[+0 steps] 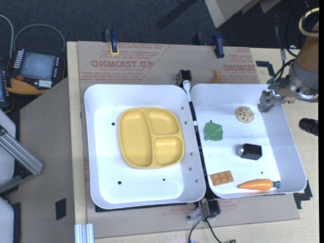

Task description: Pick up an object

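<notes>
Grey gripper (267,101) near the far right rim of the right bin (289,135), apart from every object; open or clenched, impossible to tell. Nearest candidate: speckled cookie (244,114), close by, flat on the bin floor. Farther off: green leaf (213,131), black block (250,151), brown cracker (221,177), orange carrot (257,185) by the near rim. Likely hazards: sliding over the thin cookie without catching it, clipping the bin wall on a descent so close to the rim, nudging the rounded carrot into a roll, closing on bare plastic.
</notes>
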`<state>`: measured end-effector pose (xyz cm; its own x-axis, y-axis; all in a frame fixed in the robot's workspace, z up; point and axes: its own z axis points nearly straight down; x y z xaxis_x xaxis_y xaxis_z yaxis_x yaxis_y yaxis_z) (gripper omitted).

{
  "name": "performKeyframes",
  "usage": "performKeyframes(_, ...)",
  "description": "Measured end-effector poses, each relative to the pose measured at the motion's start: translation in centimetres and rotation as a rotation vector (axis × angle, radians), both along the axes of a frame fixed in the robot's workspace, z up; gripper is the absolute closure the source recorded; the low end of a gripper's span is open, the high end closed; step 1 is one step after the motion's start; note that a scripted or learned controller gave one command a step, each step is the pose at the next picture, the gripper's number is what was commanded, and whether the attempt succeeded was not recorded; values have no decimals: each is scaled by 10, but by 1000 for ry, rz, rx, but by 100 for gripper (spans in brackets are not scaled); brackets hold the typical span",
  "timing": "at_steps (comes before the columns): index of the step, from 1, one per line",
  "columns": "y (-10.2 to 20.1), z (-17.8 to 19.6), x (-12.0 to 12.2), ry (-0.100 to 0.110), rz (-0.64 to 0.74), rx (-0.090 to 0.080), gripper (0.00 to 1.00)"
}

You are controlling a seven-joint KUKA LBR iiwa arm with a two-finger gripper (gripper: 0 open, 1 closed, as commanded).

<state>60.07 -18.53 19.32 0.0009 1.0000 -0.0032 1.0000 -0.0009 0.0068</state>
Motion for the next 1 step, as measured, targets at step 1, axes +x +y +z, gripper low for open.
performKeyframes(1, -8, 49, 6, -1, 1, 0, 100)
